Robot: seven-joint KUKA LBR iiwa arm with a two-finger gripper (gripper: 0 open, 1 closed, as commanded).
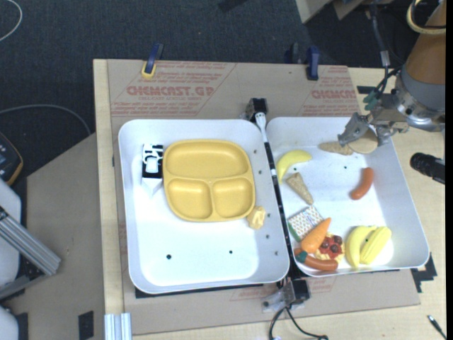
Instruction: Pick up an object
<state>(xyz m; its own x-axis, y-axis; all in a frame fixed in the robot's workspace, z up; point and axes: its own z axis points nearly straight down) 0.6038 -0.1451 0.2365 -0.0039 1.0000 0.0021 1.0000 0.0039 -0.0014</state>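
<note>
Fingers (356,134) low over tan flat piece (347,146), right bin (403,190).

Flat tan cookie (354,146) at right bin's (403,190) far edge.

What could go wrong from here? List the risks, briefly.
1. The end effector sits at the flat tan piece near the right bin's far rim; something that thin may slip out.
2. The toy food at the near end, carrot and bananas, lies crowded, so a grasp there may nudge neighbours.
</note>
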